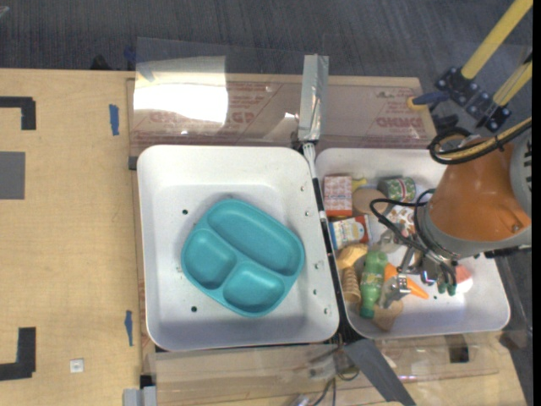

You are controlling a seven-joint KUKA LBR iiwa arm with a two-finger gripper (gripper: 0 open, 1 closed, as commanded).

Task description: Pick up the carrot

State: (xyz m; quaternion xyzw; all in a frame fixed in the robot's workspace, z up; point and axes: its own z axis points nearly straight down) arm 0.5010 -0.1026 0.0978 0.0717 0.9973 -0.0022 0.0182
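Carrot [396, 278] lies in your right bin [486, 311], among a green bottle [372, 284], a can [397, 188] and small cartons [337, 192]. Your gripper [412, 279] hangs right over it; you cannot tell its opening or hold. Teal tray [243, 255] sits in the left bin [161, 227].

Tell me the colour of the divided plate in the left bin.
Teal, seen clearly in the camera view: divided plate.

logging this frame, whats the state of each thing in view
small orange carrot: lying in the right white bin, beside the gripper
teal three-compartment plastic plate: flat in the left white bin
green plastic bottle: lying among the toy foods
red and white box: lying flat
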